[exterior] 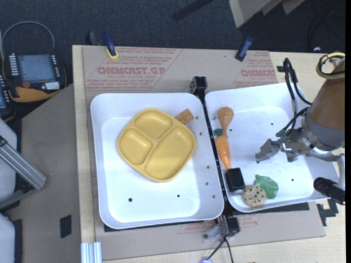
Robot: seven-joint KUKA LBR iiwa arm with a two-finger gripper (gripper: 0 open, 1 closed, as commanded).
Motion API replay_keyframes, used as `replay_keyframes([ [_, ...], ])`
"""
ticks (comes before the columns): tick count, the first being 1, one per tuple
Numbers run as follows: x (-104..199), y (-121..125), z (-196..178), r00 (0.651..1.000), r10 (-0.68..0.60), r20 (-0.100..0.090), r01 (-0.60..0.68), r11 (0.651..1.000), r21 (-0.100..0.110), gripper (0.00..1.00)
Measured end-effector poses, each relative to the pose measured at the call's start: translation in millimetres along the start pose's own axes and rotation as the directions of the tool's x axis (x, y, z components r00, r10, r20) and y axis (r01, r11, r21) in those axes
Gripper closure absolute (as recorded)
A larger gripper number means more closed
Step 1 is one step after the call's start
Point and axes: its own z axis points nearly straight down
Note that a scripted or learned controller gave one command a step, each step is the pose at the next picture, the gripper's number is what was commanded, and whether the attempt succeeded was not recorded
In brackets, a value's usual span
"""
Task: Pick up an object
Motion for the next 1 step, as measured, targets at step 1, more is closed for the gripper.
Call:
replay_keyframes([
  [1, 1.0, 0.6, 41.0, 1.0, 0.0, 0.0, 0.0, 1.0, -0.001, 0.0],
])
